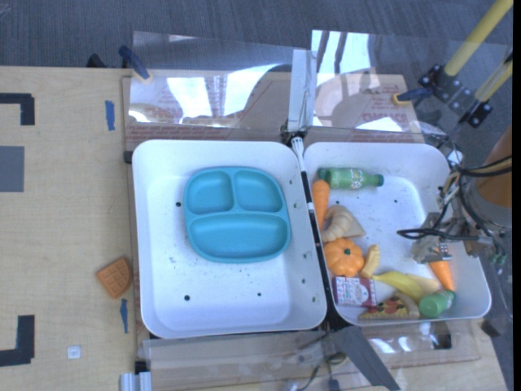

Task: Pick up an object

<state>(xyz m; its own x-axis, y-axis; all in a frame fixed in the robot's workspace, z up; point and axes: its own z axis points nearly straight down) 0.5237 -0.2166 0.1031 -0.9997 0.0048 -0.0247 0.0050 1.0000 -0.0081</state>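
The right bin [391,206] holds several toy foods. Among them are a green bottle [350,177], a long carrot [321,200], a beige pastry [340,222], an orange pumpkin [344,257], a yellow banana [404,283], a red-and-white carton [351,290] and a green pepper [435,303]. My gripper [430,252] is low over the bin's right side, with black cables trailing from it. A small orange carrot [442,274] lies right at its tip, partly hidden by it. Whether the gripper touches the carrot is unclear.
The left bin [163,292] carries a blue divided plate [236,213]. A small waffle-like brown piece [115,277] lies on the wooden bench left of the bins. A clear plastic shield [244,88] stands behind both bins. A yellow pole [480,31] crosses the upper right.
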